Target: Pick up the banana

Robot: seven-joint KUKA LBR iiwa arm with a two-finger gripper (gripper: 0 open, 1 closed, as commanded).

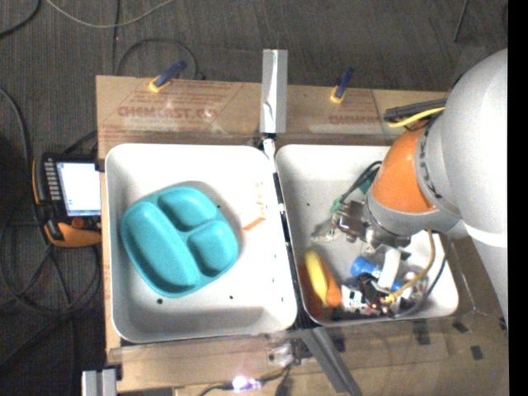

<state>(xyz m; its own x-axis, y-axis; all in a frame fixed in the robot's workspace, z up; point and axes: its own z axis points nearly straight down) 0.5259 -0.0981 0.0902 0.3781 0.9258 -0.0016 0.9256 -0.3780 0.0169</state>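
The yellow banana (pixel 314 271) lies in the right bin (pixel 322 167), near its front-left corner and beside the bin's left wall. An orange thing (pixel 331 290) rests against the banana's front end. My gripper (pixel 341 223) hangs over the middle of the right bin, just behind and to the right of the banana. Nothing shows between it and the banana. The arm's orange band (pixel 402 180) and grey body cover the bin's right part.
A teal divided plate (pixel 180 238) lies in the left bin (pixel 132 316). A small blue thing (pixel 362 266) and several small mixed items (pixel 371 297) sit at the right bin's front, right of the banana. The bins' shared walls run close to the banana.
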